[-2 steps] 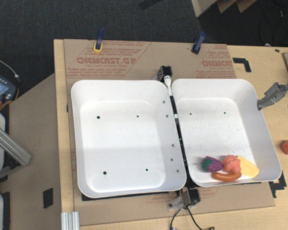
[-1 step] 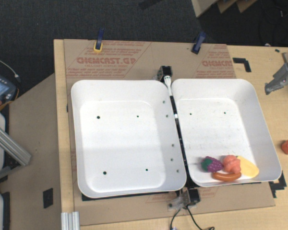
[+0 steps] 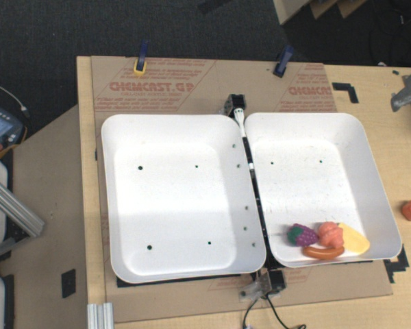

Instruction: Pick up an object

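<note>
Step in hand, judged from the layout: approach not yet begun; no object lifted.

Location of task objects: clustered in the near right corner of the right bin (image 3: 308, 136), all resting on the bin floor. Purple grape cluster (image 3: 303, 234) at the left of the group. Orange-red toy piece (image 3: 331, 234) just beside it, to the right. Yellow piece (image 3: 357, 240) touching the orange-red piece on its far side, close against the bin wall. Reddish-brown sausage-shaped piece (image 3: 323, 252) lying in front of the group, along the near rim. Left bin (image 3: 171, 184) bare of objects. Small orange item (image 3: 409, 210) outside the bins, on the tabletop (image 3: 96, 184) at the right edge; identity unclear.

Pincer state: grey metal part (image 3: 405, 96) visible at the right edge, above the right bin's far corner, probably belonging to the arm. Cannot tell whether spread or pressed together; nothing seen held or touched.

Next move, as a judgement: travel from the right edge toward the near right corner of the right bin, then descent over one piece. Grape cluster recommended as target: outermost in the group, with free floor on its left side. Caution required near the bin wall and rim, where the yellow and sausage-shaped pieces leave little clearance. Risk of pushing neighbours together, given the tight packing.
</note>
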You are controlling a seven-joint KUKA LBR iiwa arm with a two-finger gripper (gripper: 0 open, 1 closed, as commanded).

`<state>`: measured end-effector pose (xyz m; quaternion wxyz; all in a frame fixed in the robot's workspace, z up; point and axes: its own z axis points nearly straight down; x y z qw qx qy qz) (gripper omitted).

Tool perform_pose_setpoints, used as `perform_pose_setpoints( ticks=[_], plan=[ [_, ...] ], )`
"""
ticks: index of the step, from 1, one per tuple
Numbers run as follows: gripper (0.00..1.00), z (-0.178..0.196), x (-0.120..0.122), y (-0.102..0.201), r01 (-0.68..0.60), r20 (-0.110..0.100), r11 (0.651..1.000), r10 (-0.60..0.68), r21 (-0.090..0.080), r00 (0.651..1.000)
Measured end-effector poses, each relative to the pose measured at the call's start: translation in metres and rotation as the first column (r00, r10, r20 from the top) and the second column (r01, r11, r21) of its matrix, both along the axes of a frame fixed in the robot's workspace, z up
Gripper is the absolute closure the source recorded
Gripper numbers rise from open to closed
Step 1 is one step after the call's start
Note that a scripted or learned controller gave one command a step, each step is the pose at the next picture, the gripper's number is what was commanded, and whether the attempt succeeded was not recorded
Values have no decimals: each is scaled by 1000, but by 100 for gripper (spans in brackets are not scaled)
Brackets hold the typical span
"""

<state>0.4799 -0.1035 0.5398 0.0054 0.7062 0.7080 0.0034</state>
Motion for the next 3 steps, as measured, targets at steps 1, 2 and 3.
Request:
perform_pose_setpoints(
  ticks=[1,2,3],
  plan=[
    [0,-5,0,-9,4,-9,1000,-4,1,1000],
    [0,-5,0,-21,4,-8,1000,-4,0,1000],
    [0,-5,0,-26,4,-8,1000,-4,0,1000]
  ],
)
